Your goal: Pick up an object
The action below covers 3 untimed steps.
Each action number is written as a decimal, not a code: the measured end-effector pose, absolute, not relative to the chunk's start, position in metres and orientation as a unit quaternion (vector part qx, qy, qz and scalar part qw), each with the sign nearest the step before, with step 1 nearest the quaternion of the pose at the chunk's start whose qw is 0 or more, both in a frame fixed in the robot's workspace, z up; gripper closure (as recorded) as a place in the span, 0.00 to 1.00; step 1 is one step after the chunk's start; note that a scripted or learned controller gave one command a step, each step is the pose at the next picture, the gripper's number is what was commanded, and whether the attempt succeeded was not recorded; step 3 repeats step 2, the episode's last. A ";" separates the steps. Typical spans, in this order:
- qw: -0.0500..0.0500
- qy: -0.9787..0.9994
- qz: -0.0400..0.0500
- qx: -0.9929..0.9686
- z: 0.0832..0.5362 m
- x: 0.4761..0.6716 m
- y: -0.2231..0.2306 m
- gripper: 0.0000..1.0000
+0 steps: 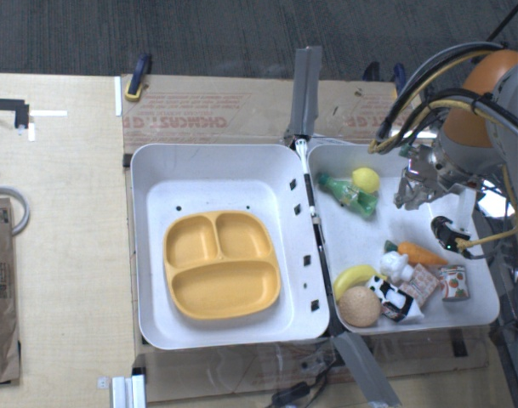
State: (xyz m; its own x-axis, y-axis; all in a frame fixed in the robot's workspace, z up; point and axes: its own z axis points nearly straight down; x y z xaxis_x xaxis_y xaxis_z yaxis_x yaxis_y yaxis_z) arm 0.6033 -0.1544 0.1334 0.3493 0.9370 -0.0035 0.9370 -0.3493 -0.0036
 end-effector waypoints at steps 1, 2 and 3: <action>0.001 -0.570 0.002 -0.821 0.133 0.603 -0.154 0.00; 0.002 -0.570 0.003 -0.821 0.088 0.549 -0.128 0.00; 0.002 -0.570 0.003 -0.821 0.088 0.549 -0.128 0.00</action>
